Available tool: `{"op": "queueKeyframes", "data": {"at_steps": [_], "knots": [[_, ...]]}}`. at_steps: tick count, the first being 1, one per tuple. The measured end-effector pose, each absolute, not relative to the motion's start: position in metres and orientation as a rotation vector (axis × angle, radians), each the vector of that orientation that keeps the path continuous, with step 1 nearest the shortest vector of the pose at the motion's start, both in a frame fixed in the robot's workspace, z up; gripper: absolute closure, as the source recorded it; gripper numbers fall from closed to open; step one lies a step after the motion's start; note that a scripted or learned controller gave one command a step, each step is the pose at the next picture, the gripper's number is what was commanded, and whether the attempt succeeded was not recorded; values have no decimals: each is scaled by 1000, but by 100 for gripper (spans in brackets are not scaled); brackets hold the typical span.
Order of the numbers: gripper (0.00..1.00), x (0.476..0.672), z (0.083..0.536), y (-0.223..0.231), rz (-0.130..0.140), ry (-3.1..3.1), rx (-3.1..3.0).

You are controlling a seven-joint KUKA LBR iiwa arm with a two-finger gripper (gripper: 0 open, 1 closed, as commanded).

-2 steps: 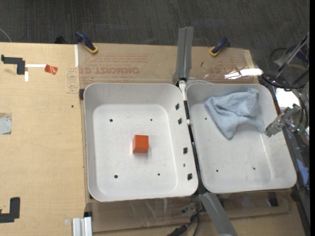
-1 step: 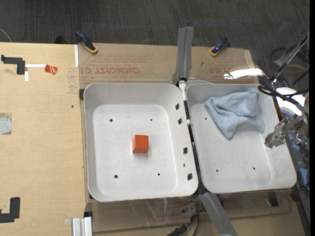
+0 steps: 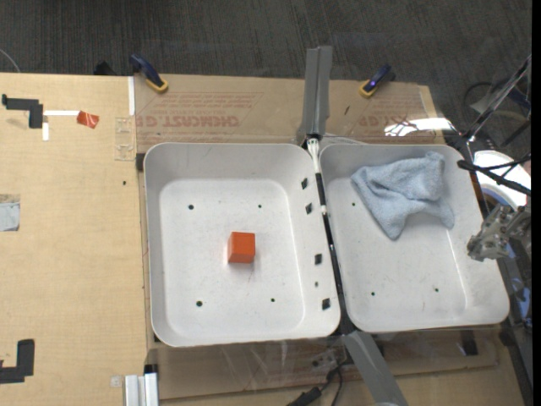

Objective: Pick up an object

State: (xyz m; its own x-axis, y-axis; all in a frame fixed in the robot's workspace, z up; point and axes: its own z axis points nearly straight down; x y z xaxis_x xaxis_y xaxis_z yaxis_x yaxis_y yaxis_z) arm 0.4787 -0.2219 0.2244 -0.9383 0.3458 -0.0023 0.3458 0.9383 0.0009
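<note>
An orange-red cube (image 3: 242, 248) rests on the floor of the left bin (image 3: 169, 227), a little below its centre. A crumpled grey-blue cloth (image 3: 404, 194) lies in the upper part of the right bin (image 3: 406, 303). My gripper (image 3: 489, 242) hangs at the right rim of the right bin, partly cut off by the view's edge. It sits to the right of the cloth, apart from it, and far from the cube. It is small and dim against cables.
A grey divider bar (image 3: 317, 91) runs between the bins at the back. Clamps (image 3: 150, 74) hold cardboard behind the bins. A wooden board (image 3: 59, 227) lies to the left. Cables (image 3: 499, 172) hang near the right rim.
</note>
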Motion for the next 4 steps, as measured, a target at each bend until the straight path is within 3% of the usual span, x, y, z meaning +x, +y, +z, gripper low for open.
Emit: {"op": "queueKeyframes", "data": {"at_steps": [1,2,3,4], "knots": [[100,499,206,-222,1,3039,783],[100,507,185,-222,1,2976,1004],[0,507,185,-222,1,2976,1004],[0,533,92,-221,1,3057,709]]}}
